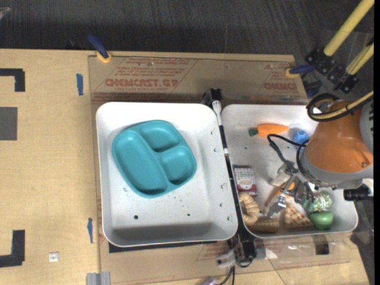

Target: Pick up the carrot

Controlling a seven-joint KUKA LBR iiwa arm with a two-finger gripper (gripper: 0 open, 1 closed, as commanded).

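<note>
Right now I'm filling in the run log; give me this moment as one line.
carrot: at back of right bin, not held | end effector: low over front clutter | divided plate: left bin

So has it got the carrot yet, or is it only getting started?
Nothing looks done yet: the carrot lies at the far end of the right bin, untouched. In hand: the gripper is down in that bin, but over the clutter nearer the front, beside a small card and a green fruit, apart from the carrot. Left: reaching the carrot, closing on it and lifting it.
</note>
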